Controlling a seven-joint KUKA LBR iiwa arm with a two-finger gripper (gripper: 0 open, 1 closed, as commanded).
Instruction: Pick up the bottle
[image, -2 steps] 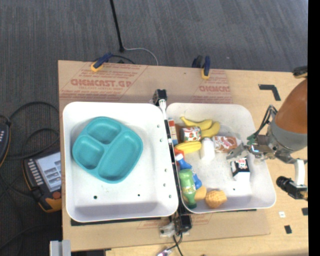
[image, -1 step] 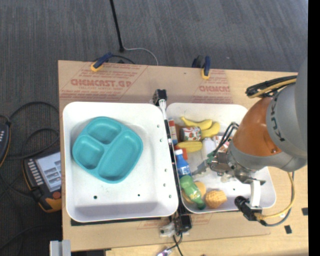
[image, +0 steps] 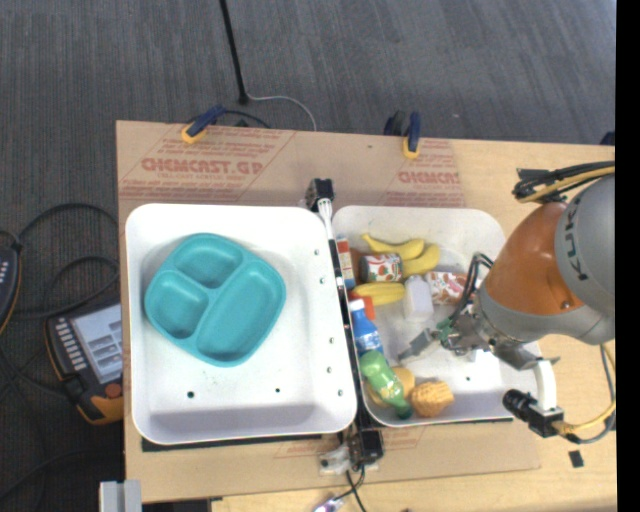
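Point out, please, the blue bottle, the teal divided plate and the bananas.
blue bottle (image: 365, 328), camera view, middle of its body.
teal divided plate (image: 214, 297), camera view, ridge between its compartments.
bananas (image: 398, 250), camera view, middle of the upper banana.

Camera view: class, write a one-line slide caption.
Grey-and-orange arm's gripper hovers in the cluttered right white bin near a blue-capped bottle; teal divided plate fills the left.

Arm (image: 560, 270) enters from the right, grey with orange band uppermost, wrist angled down and to the left. Gripper (image: 418, 343) sits low, pointing left, its dark fingers too small and blurred to judge. Nothing visible between them.
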